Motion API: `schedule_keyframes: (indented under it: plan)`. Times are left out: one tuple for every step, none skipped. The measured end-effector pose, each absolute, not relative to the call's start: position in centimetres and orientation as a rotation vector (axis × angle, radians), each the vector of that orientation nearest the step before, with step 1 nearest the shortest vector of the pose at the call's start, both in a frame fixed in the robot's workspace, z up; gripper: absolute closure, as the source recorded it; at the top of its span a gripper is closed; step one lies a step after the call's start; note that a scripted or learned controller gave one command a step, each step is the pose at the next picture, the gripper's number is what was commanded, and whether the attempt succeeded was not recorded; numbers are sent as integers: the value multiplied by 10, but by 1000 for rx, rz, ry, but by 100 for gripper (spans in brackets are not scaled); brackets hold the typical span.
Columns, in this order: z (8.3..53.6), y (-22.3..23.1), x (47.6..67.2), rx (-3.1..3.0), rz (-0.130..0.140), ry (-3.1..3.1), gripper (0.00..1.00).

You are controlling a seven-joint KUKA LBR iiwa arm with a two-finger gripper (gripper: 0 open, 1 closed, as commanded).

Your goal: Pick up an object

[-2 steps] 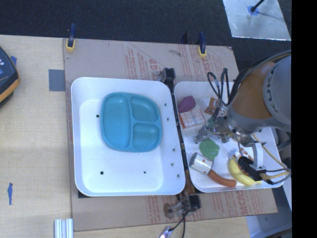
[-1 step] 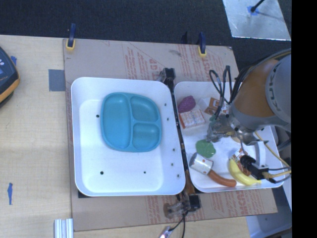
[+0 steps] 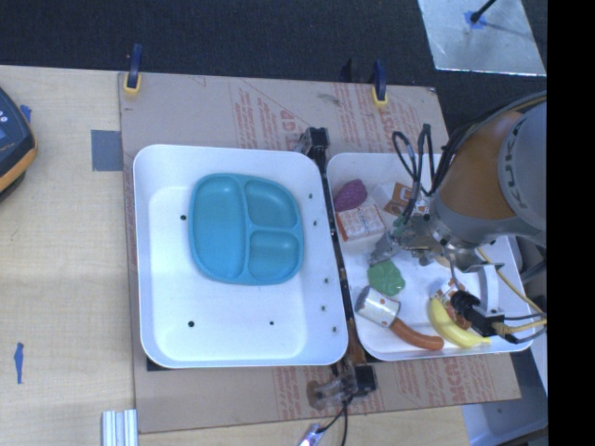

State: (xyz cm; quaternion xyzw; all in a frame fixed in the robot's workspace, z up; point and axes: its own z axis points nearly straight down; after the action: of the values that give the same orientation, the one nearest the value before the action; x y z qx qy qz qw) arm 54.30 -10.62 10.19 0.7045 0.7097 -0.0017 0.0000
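A pale wooden bench fills the lower part of the view, with a brown cardboard sheet laid over it and held at its far edge by two blue and yellow clamps. A grey patch of tape sits on the wood left of the sheet. Beyond the bench lies dark carpet, with a pale grey floor panel at the top right.

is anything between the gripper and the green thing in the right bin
Nothing visible. The gripper sits just above the green object, with bare bin floor between. The small box lies off to the upper left and the metal cup below.
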Motion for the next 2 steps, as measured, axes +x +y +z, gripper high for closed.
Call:
schedule_keyframes:
  plan:
    - [112, -107, 543, 2212, -6, 2229, 100]
    - [112, -107, 543, 2212, -7, 2230, 0]
